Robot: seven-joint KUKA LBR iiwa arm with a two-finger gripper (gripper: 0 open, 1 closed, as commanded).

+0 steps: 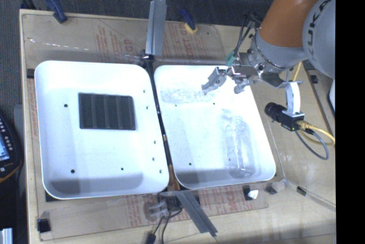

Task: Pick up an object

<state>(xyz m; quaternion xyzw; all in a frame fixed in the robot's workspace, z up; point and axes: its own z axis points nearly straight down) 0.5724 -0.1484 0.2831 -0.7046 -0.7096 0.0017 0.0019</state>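
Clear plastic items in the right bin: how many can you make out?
2. A clear bottle lies lengthwise near the right bin's right side. A crinkled clear wrapper or bag sits at its far edge. Glare could hide other transparent items.

Clear plastic bottle (238, 146) lying in right bin (188, 177); dark ribbed block (107, 111) in left bin (57, 180).

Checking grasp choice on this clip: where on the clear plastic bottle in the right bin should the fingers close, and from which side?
Probably across the bottle's middle, coming straight down. It lies flat, its long axis running toward the bin's near edge, so closing across the width suits it. The gripper is up near the far edge.
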